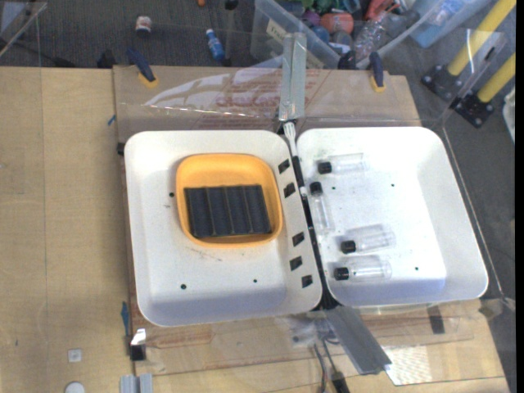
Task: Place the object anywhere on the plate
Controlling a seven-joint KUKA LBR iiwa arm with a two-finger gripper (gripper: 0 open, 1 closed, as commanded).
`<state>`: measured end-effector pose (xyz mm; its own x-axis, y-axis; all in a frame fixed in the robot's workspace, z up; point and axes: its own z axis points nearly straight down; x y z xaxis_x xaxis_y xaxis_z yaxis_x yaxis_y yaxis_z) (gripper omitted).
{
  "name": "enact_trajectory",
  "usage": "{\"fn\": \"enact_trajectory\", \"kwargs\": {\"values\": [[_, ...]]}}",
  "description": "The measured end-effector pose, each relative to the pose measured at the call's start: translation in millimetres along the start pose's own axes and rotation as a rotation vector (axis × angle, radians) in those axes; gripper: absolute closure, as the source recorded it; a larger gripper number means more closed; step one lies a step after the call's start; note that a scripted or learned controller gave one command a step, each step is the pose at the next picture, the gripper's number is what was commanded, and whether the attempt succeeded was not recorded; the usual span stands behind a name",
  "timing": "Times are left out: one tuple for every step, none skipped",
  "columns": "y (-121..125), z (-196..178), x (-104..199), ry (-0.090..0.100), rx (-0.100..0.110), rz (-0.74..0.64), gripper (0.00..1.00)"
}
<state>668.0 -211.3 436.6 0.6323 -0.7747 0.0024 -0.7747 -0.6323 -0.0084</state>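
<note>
Claw first: whether mine is apart, together or clamped on anything I cannot tell, so I go by what lies in the bins. A black ribbed block [228, 210] lies flat on the orange plate [190, 177], covering most of its floor and leaving the rim bare all round. The plate sits in the left bin [155, 260], a little above that bin's middle and nearer the divider than the far left wall. Which thing I am meant to move I cannot tell for sure, since the right bin [417, 187] holds four clear vials with black caps, all lying on their sides. One vial [340, 164] lies near the bin's top left, caps-end toward the divider. A second vial [318, 207] lies lengthwise along the divider, touching it or just beside it. A third vial [367, 240] and a fourth vial [362, 269] lie near each other lower down, roughly parallel, both caps pointing left. The divider [296, 219] runs between the two bins, which press against it, and bears a row of small black tabs. Both bins rest on a wooden bench [57, 178]. Behind them an upright metal strip [292, 72] rises from the seam, with a blue clamp [144, 69] to its left. Farther back stands a clear tub [352, 11] of coloured toys.
</note>
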Motion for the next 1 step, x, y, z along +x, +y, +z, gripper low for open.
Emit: {"fn": "enact_trajectory", "kwargs": {"values": [[-6.8,0.4,-8.3,-0.001,-0.001,-0.359,1.00]]}}
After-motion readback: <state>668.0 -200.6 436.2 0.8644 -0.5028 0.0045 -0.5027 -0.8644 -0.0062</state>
